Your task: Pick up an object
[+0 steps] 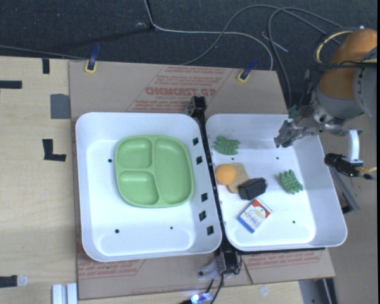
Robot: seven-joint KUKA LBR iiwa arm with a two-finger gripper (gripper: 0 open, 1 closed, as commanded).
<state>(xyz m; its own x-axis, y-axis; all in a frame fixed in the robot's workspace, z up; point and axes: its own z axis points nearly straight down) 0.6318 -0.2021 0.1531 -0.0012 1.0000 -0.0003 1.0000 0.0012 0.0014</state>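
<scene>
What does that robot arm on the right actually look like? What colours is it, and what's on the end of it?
The arm is made of rounded grey segments with an orange band above the wrist. At its end sits a small dark grey gripper with two fingers, chunky and mechanical-looking. A white handle-shaped piece with a dark fitting sticks out beside the wrist. A thin yellowish cable loops around the orange part.

1 fixed camera looks down slantwise on both bins [88, 189].

Divided plate [154, 170] in left bin [95, 233]; ball [225, 174], box [253, 216] in right bin [326, 230]; end effector [285, 136] above right bin's far edge
</scene>
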